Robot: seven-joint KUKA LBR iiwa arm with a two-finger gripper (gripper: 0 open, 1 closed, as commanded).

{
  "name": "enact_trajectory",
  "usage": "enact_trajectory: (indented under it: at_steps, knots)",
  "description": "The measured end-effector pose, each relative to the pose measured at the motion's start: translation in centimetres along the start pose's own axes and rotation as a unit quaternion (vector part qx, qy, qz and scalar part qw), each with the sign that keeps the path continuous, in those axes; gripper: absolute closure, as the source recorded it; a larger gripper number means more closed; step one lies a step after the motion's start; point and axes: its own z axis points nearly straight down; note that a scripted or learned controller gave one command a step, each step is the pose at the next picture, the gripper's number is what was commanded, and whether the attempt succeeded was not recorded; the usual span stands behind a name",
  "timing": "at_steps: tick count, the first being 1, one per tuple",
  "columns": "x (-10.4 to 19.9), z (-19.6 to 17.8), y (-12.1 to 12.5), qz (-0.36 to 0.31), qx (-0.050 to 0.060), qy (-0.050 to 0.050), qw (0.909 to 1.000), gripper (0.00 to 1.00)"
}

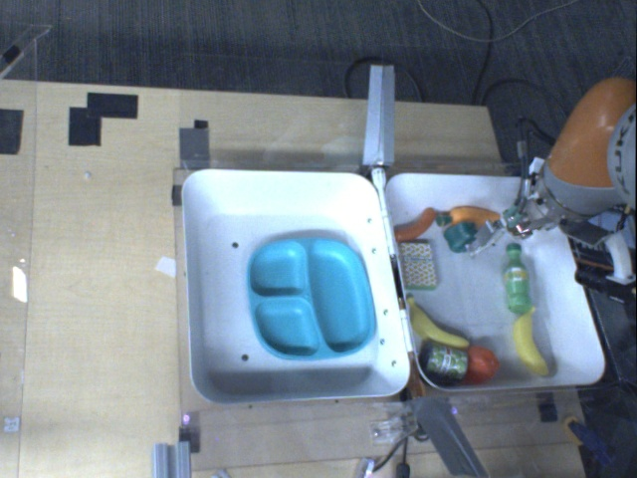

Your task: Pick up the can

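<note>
The gripper (495, 235), its state unclear to me, hangs far in the right bin (587, 366); reaching the can (444, 361) means moving near-left.

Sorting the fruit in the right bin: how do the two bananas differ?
One banana lies near the bin's left wall, its lower end by the can; the other banana lies near the right wall, below the green bottle. The first slants more; the second runs nearly top to bottom. Both are yellow and curved.
</note>
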Motion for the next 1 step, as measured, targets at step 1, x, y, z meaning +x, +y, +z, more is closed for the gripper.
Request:
enact_trajectory:
  at_steps: [1]
  knots:
    - [-2.87,2.89,3.51,-0.004,0.029,0.028,0.9992,0.00]
